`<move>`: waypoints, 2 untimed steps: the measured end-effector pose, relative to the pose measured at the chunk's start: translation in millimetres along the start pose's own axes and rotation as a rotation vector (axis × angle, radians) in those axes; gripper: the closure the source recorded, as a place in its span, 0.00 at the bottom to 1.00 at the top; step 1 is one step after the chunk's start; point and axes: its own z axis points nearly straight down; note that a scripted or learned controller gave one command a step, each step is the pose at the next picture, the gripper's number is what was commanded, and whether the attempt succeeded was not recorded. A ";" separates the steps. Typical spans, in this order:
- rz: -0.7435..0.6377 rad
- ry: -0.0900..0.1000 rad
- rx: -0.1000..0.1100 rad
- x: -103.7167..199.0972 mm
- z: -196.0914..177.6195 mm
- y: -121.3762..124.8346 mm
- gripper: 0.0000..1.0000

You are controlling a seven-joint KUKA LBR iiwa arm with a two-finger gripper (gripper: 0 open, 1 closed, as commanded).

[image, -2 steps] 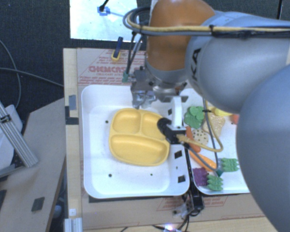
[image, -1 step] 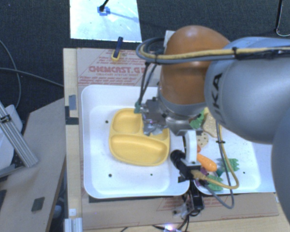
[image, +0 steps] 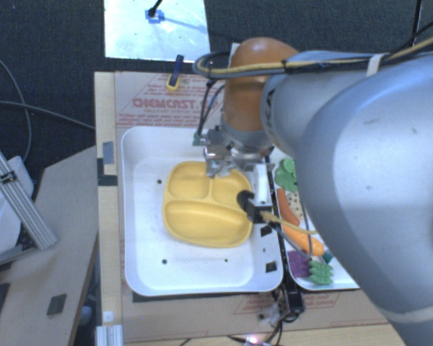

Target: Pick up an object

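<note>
A yellow divided plate point(image: 202, 207) lies in the left white bin point(image: 144, 193), toward its right side. My gripper point(image: 220, 166) hangs over the plate's far right rim, low and close to it. The wrist and the grey arm hide the fingertips, and I see nothing held. In the right bin point(image: 303, 269) lie toy foods: an orange carrot point(image: 303, 238) with a green top, a green leafy piece point(image: 287, 171) and a patterned flat piece point(image: 291, 206).
The arm's grey bulk covers most of the right bin. A black cable with a connector point(image: 249, 204) hangs over the plate's right edge. Cardboard point(image: 159, 103) lies under the bins. A metal rail point(image: 14, 193) stands at the left.
</note>
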 end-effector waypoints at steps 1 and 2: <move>-0.009 0.005 -0.012 25.3 64.8 44.0 1.00; -0.010 0.007 -0.022 71.9 60.1 -28.3 1.00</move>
